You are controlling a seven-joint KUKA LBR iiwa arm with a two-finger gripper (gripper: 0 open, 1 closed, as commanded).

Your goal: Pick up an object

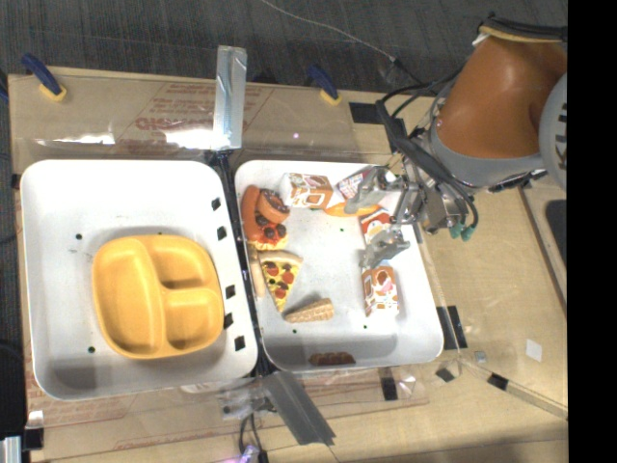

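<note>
My gripper (375,224) hangs low over the right side of the right bin (333,340), open. One finger (362,199) lies toward the back and the other finger (385,249) toward the front. A small red-and-white packet (376,225) lies between them; I cannot tell whether they touch it. A pink-and-white carton (382,291) lies just in front of the gripper. Further left are a toy hot dog (264,214), a pizza slice (280,278), a brown wafer piece (308,311) and a printed packet (308,190).
The left bin (58,201) holds a yellow divided tray (157,293). The arm's orange band (496,90) and cables hang over the right bin's far right corner. A metal clamp (230,95) stands at the back between the bins.
</note>
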